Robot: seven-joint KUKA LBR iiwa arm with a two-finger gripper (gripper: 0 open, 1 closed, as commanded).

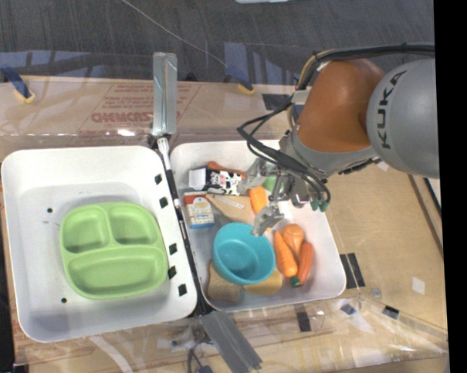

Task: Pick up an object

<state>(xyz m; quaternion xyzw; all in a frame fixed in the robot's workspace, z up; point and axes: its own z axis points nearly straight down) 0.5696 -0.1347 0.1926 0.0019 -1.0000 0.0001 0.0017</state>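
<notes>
From the camera view, the tool [267, 207] hangs low inside the right bin [329, 251], near its middle, just above the blue bowl's [243, 253] far rim; whether it is apart or together I cannot tell. Nothing is seen clamped in it, so the pick seems not yet done. The nearest candidate, an orange carrot [285, 253], lies beside the bowl toward the bin's right wall, long axis running from far edge to near edge. A green divided plate [113, 249] sits in the left bin [19, 230].
</notes>
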